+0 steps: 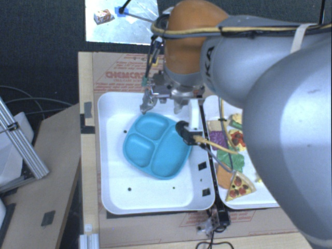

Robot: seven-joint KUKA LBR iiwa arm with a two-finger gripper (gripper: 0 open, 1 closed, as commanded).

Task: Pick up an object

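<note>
A blue divided plate (155, 147) lies in the middle of the left white bin (116, 191). My gripper (163, 107) hangs over the far rim of that plate, near the bin's back wall. Its two fingers (147, 104) stand apart, so it is open with nothing between them. The grey arm and its orange band cover the back of the right bin.
The right white bin (259, 201) holds toy food: a pizza slice (239, 184), purple grapes (218, 138), a green leafy piece (236, 161) and a red and yellow piece (236, 137). Both bins sit on cardboard (119, 71). The arm hides much of the right bin.
</note>
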